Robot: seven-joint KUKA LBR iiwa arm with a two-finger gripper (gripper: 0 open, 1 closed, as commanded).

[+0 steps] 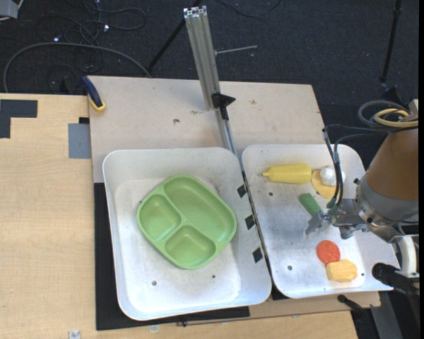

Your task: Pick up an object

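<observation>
One gripper [316, 226] hangs low over the right bin [286, 260], reaching in from the right on a grey arm [381, 203] with an orange band. Its dark tips sit just beside the lower end of a green stick [309, 203]; whether they touch it, and whether they are spread or pressed together, I cannot tell at this size. Nothing is seen pinched between them.

Near the gripper, toward the front of the same bin, lie a red disc [328, 251] and a yellow block [341, 270], the two close together. Farther back in that bin a yellow bottle [288, 174] lies on its side, and just to its right a yellow and white piece [326, 179] is partly hidden by a dark cable.

Beyond a row of black clips sits the left bin [124, 260], bearing a green divided tray [186, 221] with three compartments, turned at an angle.

Both bins rest on a pale board [155, 111], which carries an upright aluminium post [205, 55] at the back and a blue and yellow tool [94, 94] at its far left corner. A wooden tabletop [35, 224] spreads to the left. Behind lies dark carpet with loose cables.
</observation>
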